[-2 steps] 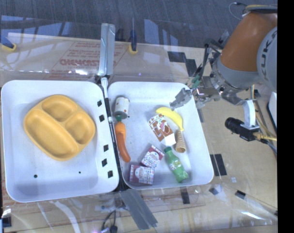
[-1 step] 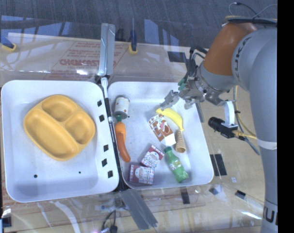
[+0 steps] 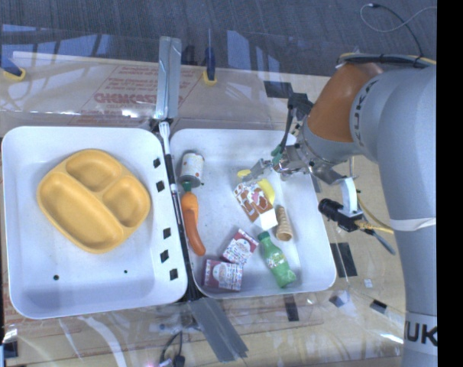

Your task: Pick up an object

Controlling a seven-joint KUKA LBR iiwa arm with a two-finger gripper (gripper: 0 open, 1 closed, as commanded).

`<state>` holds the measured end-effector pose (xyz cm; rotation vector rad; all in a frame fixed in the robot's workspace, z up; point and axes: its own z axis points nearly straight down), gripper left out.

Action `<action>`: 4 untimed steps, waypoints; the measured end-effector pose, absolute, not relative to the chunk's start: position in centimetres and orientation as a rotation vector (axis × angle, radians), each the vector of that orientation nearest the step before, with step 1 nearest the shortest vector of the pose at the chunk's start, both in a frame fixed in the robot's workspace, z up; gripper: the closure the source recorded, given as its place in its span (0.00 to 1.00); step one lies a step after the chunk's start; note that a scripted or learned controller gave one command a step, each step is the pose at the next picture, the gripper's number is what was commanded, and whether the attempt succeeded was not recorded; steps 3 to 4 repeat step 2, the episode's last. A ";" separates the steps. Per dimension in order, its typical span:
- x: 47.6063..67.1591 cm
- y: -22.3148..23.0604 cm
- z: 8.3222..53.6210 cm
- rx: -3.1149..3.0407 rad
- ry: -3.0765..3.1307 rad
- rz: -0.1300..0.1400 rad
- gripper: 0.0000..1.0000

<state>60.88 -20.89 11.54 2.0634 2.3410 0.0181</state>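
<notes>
Half-hidden hand [image 3: 263, 168] over blurred snack packet [image 3: 254, 199].

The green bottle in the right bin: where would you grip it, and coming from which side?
Probably across the mid-body of the green bottle, coming straight down. It lies flat, cap toward the upper left, so the fingers should close across its narrow width. The bin wall is close at its base end and an ice-cream cone lies near the cap, so mid-body looks clearest.

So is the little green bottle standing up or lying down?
Lying down. The green bottle rests on its side on the right bin floor, cap pointing up-left toward the ice cream cone.
</notes>
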 end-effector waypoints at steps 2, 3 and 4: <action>60.7 -20.9 17.8 1.386 2.817 -0.001 0.00; 60.7 -20.9 17.8 1.386 2.817 -0.001 0.00; 60.7 -20.9 17.8 1.386 2.817 -0.001 0.00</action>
